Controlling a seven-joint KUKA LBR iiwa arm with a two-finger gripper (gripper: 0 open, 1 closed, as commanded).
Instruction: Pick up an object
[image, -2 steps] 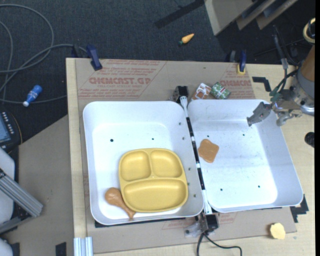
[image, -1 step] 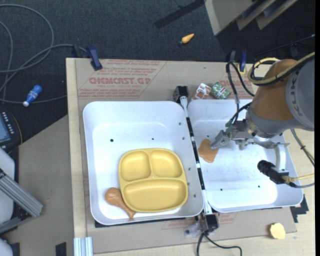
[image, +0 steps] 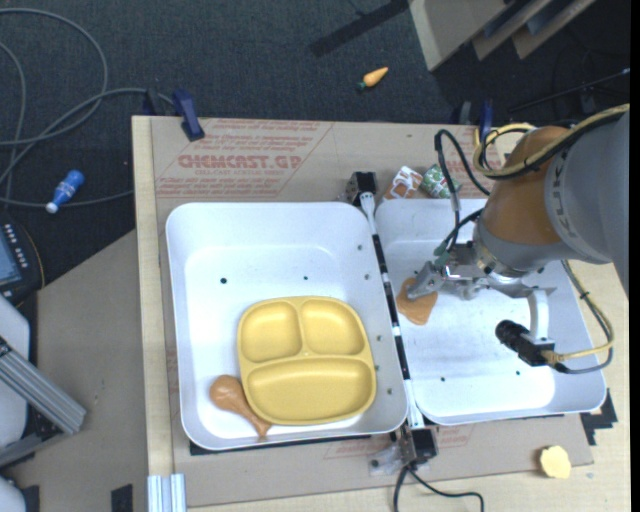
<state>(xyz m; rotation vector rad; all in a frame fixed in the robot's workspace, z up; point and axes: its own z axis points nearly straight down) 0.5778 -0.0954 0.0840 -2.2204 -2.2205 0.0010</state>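
Reaching in from 3 o'clock, the arm (image: 560, 190) hangs over the right bin (image: 500, 390), w/ the left bin (image: 200, 250) beside it holding a yellow divided plate (image: 303, 360) at approx 6 o'clock and a tan drumstick toy (image: 235, 397) touching the plate's 8 o'clock edge. Gripper (image: 432, 284) sits at the right bin's 9 o'clock side, right over an orange-brown food piece (image: 417, 305). Fingers look narrowly set, prob. touching the piece, but can't tell if it's actually clamped.
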